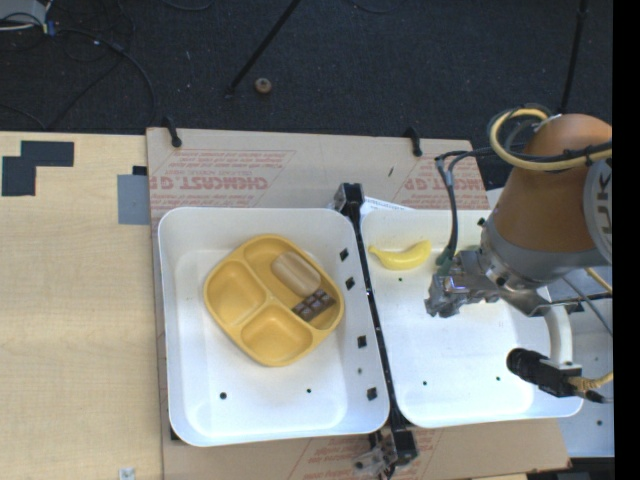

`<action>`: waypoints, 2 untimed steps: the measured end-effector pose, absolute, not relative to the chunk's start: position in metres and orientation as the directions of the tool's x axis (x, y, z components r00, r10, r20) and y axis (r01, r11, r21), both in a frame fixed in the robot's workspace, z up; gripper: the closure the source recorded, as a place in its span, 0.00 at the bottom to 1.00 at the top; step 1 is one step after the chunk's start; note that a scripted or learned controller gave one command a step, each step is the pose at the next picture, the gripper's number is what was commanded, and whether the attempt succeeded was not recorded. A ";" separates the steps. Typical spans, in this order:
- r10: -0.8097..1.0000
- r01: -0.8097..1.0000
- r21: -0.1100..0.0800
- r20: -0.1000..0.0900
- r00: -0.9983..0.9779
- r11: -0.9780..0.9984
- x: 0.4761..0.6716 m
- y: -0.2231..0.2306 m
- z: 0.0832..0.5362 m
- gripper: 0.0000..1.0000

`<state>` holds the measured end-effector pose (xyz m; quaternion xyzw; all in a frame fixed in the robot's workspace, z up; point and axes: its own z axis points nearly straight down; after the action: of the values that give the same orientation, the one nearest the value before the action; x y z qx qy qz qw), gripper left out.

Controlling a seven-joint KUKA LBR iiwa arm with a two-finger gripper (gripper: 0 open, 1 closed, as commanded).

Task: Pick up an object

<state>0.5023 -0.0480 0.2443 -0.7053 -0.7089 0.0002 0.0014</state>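
A yellow banana [401, 256] lies in the right bin [470, 388] near its far left corner. My gripper [441, 301] hangs over the right bin, just right of and below the banana, apart from it. In the left bin [200, 388] sits a yellow divided plate [240, 298] that holds a tan bread-like piece [294, 270] and a small brown chocolate-like bar [314, 306] in its right compartments.
A black divider [365, 318] runs between the two bins. Cardboard [250, 173] lies under the bins. A wooden bench top [70, 308] stretches to the left.
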 end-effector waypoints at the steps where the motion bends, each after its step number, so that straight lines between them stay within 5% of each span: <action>1: 1.000 1.000 -0.002 0.002 -0.006 0.006 0.518 0.004 0.250 1.00; 2: 1.000 1.000 -0.003 0.000 -0.004 0.004 0.528 0.044 0.243 1.00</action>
<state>0.5277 0.0444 0.2427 -0.7058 -0.7085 0.0011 0.0012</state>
